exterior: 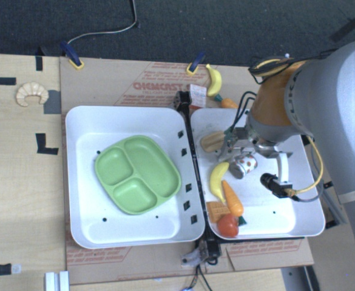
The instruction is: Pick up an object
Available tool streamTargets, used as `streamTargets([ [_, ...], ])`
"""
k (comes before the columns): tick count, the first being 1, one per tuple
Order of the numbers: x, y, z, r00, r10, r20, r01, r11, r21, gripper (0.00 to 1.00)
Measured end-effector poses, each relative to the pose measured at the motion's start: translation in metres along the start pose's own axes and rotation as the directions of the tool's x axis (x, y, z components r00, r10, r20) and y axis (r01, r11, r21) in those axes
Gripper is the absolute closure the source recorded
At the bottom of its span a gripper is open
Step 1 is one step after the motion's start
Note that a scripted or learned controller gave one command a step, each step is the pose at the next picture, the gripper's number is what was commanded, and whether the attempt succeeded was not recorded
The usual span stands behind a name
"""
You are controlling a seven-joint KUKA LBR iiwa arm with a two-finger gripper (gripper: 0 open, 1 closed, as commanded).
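camera view has the grey arm's two-finger gripper (243, 160) down in the right white bin (298, 223), over a small white cup with red dots (245, 163); can't tell its state. yellow plastic banana (218, 179), orange carrot (232, 199) and red tomato (227, 225) lie by that bin's left wall. green divided plate (138, 173) fills the left white bin (86, 223).

arm (323, 102): cut off by right edge | right bin (286, 223): upper part hidden beneath arm | gripper (241, 156): fingers possibly over a small spotted object (245, 164), too unclear to tell
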State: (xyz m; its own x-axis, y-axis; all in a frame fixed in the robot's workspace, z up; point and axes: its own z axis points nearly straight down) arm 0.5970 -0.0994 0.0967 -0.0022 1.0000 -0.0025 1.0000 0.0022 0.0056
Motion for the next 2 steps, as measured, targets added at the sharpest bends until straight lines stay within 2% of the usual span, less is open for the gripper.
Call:
streamTargets([
  [1, 0.0624, 0.0118, -0.0881, 1.0, 0.0, -0.003, 0.0, 1.0, 0.005, 1.0],
  [2, 0.062, 0.0114, -0.0874, 1.0, 0.0, -0.003, 0.0, 1.0, 0.007, 0.0],
])
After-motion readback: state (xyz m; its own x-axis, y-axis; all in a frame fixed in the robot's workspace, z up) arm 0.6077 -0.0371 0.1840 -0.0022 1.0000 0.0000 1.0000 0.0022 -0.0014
